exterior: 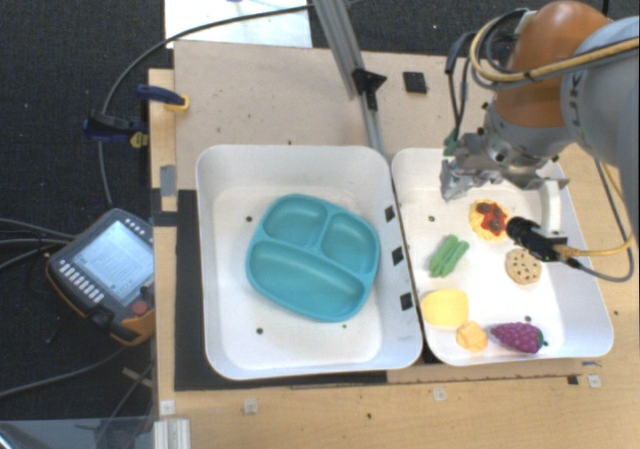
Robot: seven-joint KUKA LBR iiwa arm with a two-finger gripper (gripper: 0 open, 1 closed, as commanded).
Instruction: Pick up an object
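At the upper right of the frame the gripper hovers just upper-left of the pizza slice, finger state unreadable.

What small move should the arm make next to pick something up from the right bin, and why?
Probably lower the gripper and shift it slightly towards the pizza slice, the nearest item. The gripper sits over the far part of the right bin with nothing seen between its fingers, and the pizza slice lies just beside it.

Toy foods (six pieces) in right bin.
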